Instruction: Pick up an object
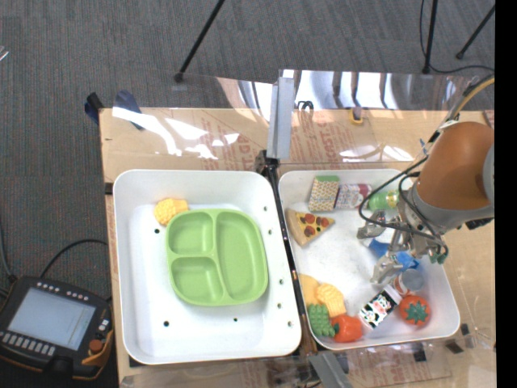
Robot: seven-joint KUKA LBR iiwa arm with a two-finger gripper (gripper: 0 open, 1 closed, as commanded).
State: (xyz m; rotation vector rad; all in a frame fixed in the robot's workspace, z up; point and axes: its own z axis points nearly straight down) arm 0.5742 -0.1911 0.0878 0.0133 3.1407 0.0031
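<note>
The gripper (393,267) hung low near the right bin's (323,342) right edge, fingers spread wide, holding nothing, above a milk carton (376,309).

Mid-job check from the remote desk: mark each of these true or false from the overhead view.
1. The green divided plate lies in the left bin. True.
2. The pizza slice lies on the green plate. False: it lies in the right bin, near its left wall.
3. The gripper hangs over the right bin. True.
4. The tomato sits in the left bin. False: it is in the right bin's near right corner.
5. A yellow corn toy lies beside the plate. True.
</note>
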